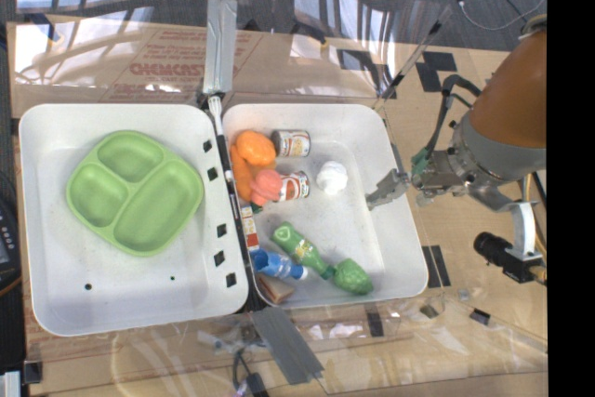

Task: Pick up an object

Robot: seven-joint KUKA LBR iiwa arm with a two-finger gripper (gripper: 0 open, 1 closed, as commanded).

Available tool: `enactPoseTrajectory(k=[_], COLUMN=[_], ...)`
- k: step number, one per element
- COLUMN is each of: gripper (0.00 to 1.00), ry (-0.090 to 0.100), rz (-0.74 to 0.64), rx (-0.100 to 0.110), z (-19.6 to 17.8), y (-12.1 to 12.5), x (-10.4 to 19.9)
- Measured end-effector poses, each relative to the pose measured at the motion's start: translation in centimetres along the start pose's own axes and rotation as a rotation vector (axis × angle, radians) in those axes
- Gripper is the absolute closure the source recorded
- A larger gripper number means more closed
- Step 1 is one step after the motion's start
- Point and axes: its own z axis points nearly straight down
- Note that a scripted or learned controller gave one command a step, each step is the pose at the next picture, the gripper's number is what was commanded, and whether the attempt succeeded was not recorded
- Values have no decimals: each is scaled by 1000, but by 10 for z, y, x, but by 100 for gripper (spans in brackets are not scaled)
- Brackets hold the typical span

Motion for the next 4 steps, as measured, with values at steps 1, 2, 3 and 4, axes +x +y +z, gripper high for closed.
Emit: enactPoseTrajectory(k=[1, 2, 3, 4], gripper=[0, 0, 100, 0], ry=[0, -2, -2, -3], rz=[-36, -289, -293, -294], rx=[2, -3, -2, -2], z=[68, 176, 166, 166], y=[77, 99, 99, 99], x=[77, 79, 80, 80])
